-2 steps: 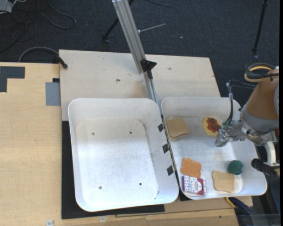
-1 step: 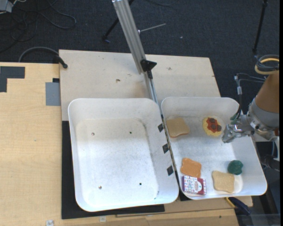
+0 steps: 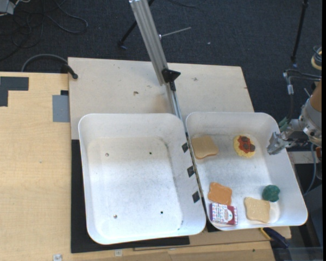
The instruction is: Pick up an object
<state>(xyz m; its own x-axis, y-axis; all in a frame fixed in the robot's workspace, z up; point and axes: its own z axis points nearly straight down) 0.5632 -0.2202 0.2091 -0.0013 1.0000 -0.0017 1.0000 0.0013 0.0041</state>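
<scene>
From my remote seat, the nearest candidate for a pick is the small round yellow piece topped with red and dark bits [image 3: 245, 145], lying flat in the upper part of the right shallow white bin [image 3: 293, 178], not far inside its right wall. Around it in the same bin sit a tan bread-shaped slice [image 3: 204, 147] near the divider side, an orange-brown flat square [image 3: 220, 193] lower down, a small red-and-white printed packet [image 3: 223, 213] touching the bin's front edge, a pale toast-like slice [image 3: 258, 210] in the front right corner, and a dark green round lump [image 3: 270, 192] just beside that slice. The left white bin [image 3: 131, 178] sits beside it on the table [image 3: 206, 86]. My pincer [image 3: 275, 144] hangs at the right bin's right rim, tilted in from the right; I see nothing between its tips, and I cannot tell how wide it stands. I judge the pick is not yet begun. The risks I see: the pincer is so close to the rim that a descent could strike the bin wall, and these pieces look thin and flat, so the tips could slide over one or nudge it away rather than closing on it.
</scene>
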